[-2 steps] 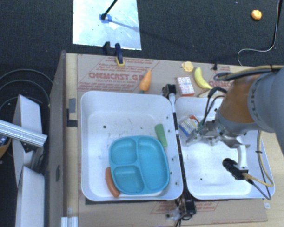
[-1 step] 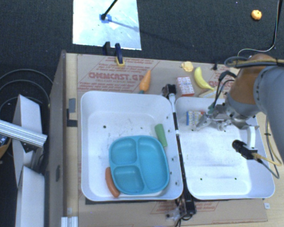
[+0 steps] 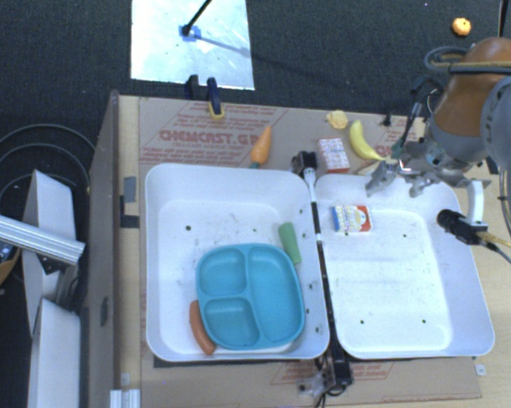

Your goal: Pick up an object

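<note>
- Gripper point(image 3: 400, 176) hangs over the far rim of the right bin point(image 3: 452, 331), its two fingers spread apart with nothing between them; the grey arm point(image 3: 477, 98) reaches in from the right and sits high, likely a hover before descent.
- Nearest candidate for picking is the small red-and-white packet point(image 3: 352, 218), lying flat on the right bin's floor near its far left corner, just below and to the left of the gripper and apart from it.
- Left bin point(image 3: 166, 238) holds a blue divided tray point(image 3: 251, 295), with a green stick point(image 3: 290, 243) touching the tray's far right edge and an orange sausage-like piece point(image 3: 201, 327) wedged between the tray and the near wall.
- Outside the bins, on the cardboard behind them, lie a banana point(image 3: 363, 142), a carrot point(image 3: 261, 145) and a small patterned box point(image 3: 333, 154).
- Room for moving: the packet sits close to the divider between the bins and to the far wall, so a straight drop looks safest; the right bin's floor elsewhere gives wide clearance.
</note>
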### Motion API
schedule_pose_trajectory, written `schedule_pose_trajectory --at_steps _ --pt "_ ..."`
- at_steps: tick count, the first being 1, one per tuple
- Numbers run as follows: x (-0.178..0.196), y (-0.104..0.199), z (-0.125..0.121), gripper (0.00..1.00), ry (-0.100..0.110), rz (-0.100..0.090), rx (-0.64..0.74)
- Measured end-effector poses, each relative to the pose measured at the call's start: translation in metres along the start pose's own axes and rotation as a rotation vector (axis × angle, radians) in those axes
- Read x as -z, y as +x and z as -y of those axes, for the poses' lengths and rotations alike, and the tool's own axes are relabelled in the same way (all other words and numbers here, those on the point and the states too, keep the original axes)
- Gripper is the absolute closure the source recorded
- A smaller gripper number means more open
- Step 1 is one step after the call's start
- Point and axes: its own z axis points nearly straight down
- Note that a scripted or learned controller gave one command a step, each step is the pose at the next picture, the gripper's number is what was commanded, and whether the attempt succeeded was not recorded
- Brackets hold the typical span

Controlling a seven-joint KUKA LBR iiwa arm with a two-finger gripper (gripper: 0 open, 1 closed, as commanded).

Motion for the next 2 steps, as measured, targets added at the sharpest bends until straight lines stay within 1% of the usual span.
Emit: schedule_pose_trajectory --at_steps 1,2 --pt "-0.103 0.018 0.063 0.0 0.024 -0.005 -0.007" --pt "-0.102 -0.026 -0.002 0.0 0.009 0.0 -0.004"
